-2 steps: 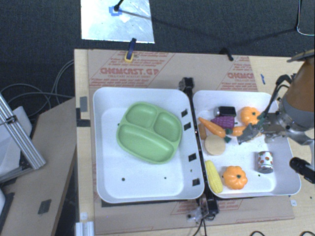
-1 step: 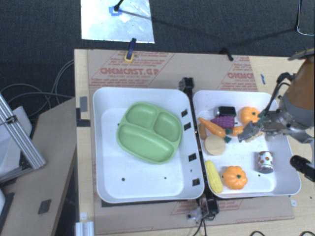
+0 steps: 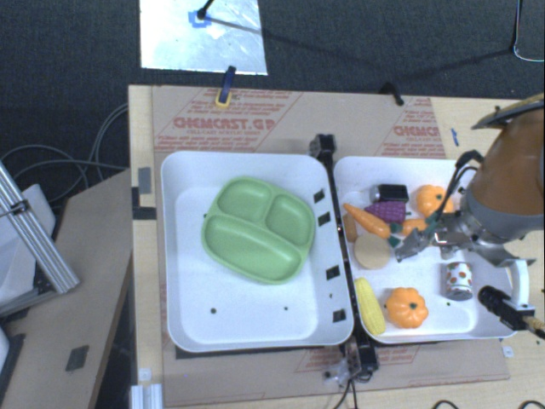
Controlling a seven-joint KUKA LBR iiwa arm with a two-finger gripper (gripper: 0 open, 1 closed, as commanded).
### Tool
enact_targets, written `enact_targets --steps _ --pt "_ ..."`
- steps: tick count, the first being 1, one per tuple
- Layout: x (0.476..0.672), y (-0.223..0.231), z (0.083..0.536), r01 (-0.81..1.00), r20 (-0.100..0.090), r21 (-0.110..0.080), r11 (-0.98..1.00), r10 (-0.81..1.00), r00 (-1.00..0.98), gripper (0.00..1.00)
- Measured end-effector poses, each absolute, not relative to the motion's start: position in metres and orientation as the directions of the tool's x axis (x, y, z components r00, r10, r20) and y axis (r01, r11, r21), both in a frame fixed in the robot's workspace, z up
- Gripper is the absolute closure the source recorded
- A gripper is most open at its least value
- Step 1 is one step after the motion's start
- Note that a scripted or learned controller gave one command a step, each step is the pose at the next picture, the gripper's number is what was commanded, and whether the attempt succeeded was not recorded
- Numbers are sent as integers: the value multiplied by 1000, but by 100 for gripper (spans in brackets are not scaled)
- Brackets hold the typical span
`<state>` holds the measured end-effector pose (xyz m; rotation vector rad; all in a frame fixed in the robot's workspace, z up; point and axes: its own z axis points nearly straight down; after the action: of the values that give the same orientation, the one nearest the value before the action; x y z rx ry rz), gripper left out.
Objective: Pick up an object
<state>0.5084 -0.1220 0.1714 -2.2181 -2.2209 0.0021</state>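
The right bin (image 3: 430, 334) holds several toy items: an orange carrot (image 3: 366, 220), a purple piece (image 3: 390, 210), a small black block (image 3: 392, 192), an orange fruit (image 3: 428, 199), a beige disc (image 3: 371, 251), a yellow corn cob (image 3: 369, 305), an orange pumpkin (image 3: 406, 307) and a small patterned can (image 3: 458, 280). My gripper (image 3: 411, 244) reaches in from the right and hangs low over the bin's middle, just right of the beige disc and below the carrot's tip. Nothing is visibly held in it.
A green divided plate (image 3: 258, 228) lies in the left bin (image 3: 183, 254). A black divider with clips (image 3: 334, 228) runs between the bins. The arm's grey body (image 3: 502, 203) covers the right bin's far right side. Cardboard (image 3: 255, 122) underlies both bins.
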Motion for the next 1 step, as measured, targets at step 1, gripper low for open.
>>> enact_targets --steps 1 --pt "507 -129 111 1000 1 -3 0 1000 0 0"
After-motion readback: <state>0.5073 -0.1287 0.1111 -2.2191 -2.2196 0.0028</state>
